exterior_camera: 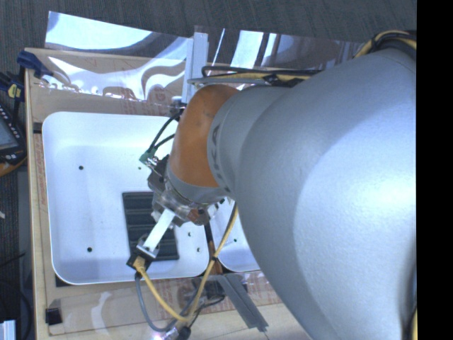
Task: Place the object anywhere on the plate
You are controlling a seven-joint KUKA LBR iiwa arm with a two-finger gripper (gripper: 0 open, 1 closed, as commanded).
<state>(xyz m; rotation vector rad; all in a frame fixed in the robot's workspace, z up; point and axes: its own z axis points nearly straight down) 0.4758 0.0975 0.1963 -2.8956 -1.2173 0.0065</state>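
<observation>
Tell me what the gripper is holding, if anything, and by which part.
It cannot be told; the arm covers that spot over the left bin.

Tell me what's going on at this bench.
The grey arm reaches in from the right and covers most of the view. Its orange band and wrist hang over the left bin. A dark ribbed rectangular thing lies flat on that bin's floor, partly under the wrist. A corner of the right bin peeks out below the arm. Whether anything is held can't be told.

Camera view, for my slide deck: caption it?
Grey arm with orange band over a dark ribbed slab in the left bin.
</observation>
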